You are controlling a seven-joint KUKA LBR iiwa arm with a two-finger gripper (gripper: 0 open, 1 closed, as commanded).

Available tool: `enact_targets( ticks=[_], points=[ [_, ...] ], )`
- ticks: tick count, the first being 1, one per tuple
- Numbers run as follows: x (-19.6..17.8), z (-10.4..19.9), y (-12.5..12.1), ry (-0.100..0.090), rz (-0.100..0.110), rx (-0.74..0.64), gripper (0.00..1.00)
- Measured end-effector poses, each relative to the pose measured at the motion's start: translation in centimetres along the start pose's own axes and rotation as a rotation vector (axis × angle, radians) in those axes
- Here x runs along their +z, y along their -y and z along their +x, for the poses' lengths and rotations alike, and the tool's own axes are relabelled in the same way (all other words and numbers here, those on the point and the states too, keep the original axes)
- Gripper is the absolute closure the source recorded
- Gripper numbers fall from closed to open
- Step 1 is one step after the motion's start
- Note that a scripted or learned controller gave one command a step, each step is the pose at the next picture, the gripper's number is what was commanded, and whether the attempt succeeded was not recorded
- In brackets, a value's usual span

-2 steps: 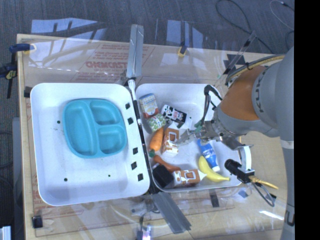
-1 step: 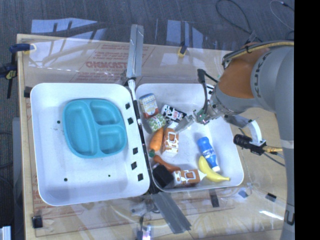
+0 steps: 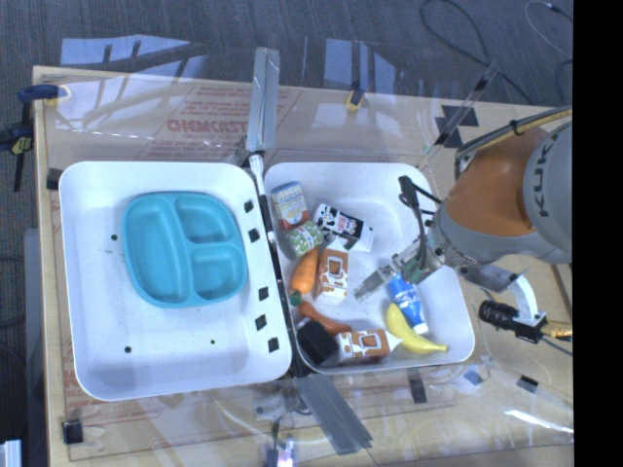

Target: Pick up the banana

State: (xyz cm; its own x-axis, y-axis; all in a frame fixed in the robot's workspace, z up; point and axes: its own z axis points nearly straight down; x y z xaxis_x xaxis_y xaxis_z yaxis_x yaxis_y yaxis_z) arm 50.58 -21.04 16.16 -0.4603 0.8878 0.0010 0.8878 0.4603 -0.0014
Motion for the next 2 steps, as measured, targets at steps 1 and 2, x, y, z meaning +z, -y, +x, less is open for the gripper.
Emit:
enact_targets(
  ticks=[1,2],
  points=[
    [0.0,1.4,2.5,-0.001,0.0,-0.047,0.0],
    [-2.6,1.2,2.6,0.002,-0.002,-0.068,0.0]
  ],
)
